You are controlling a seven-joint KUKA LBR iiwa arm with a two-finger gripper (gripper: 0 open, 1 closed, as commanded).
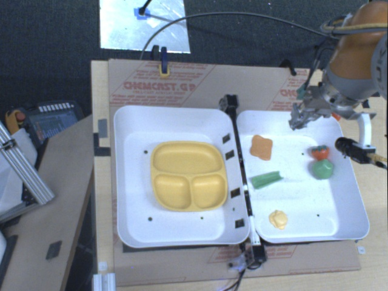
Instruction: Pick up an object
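The arm [357,47] reaches in from the far right, its orange band uppermost and its grey wrist angled down and to the left. The gripper [298,123] hangs low at the far side, apparently holding nothing.

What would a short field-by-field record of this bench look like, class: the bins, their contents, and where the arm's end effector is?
left bin: holds a yellow divided tray with three compartments
right bin: holds four loose items
orange piece: upper left of right bin
green strip: below the orange piece, near the divider
pale yellow piece: near the front wall
green and red piece: right side of the bin
end effector: over the back edge of the right bin, nothing seen between its fingers
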